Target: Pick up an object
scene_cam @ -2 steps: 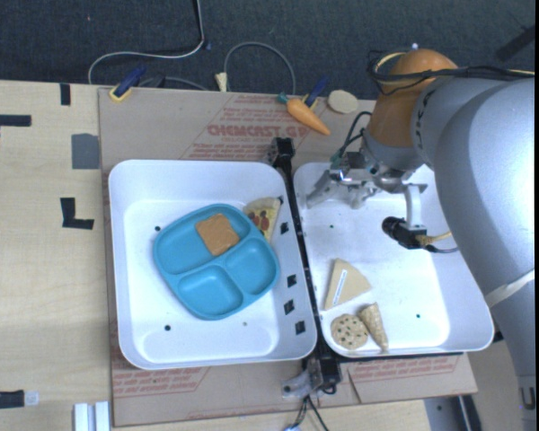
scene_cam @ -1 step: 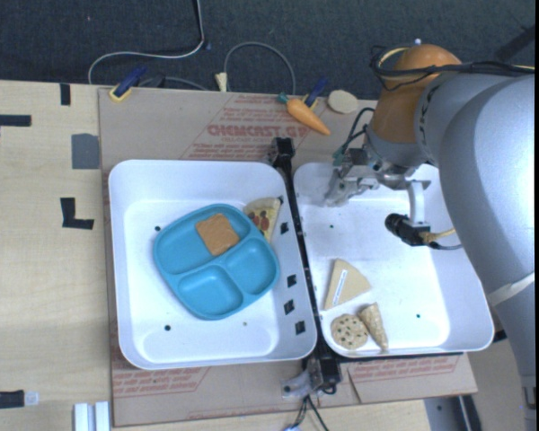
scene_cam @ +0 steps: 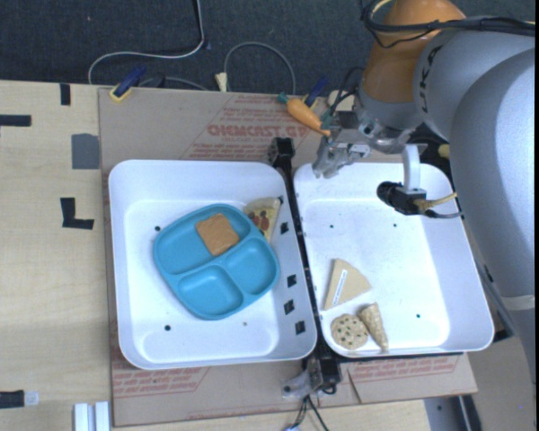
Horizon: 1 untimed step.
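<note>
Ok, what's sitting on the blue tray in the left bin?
A square tan cracker lies in the upper compartment of the blue tray; the other compartments look bare. A yellowish wedge sits at the tray's upper right edge. What's under the cracker is covered.

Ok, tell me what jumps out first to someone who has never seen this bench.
The bright blue divided plate in the left bin draws the eye, with a square brown cracker in its top compartment. Next comes the big grey arm with its orange band, its claw at the right bin's far rim. Near that bin's front lie a tan wedge, a cookie and a cone.
</note>
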Motion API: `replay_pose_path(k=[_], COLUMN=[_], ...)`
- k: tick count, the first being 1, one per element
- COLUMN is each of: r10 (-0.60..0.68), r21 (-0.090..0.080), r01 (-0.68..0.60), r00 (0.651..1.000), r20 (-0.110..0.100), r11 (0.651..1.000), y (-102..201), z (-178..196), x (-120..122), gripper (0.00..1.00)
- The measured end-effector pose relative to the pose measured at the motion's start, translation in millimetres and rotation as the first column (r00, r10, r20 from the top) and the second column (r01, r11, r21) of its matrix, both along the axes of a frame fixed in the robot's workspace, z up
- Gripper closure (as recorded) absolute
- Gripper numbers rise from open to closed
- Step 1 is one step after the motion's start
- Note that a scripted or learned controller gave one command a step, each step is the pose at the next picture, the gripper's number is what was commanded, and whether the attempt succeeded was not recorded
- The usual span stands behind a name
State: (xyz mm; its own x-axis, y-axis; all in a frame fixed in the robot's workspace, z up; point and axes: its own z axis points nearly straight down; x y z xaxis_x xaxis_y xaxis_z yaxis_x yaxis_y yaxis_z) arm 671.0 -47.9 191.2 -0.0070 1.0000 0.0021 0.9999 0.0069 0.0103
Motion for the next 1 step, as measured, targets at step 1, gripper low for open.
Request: replay_pose_path(k=[1], r10=[0.0], r21=[0.0], r01=[0.0], r00=[1.0], r20=[0.001], r11=[1.0], y=[40.4], z=[113.5], x=[-29.8], gripper=[1.0])
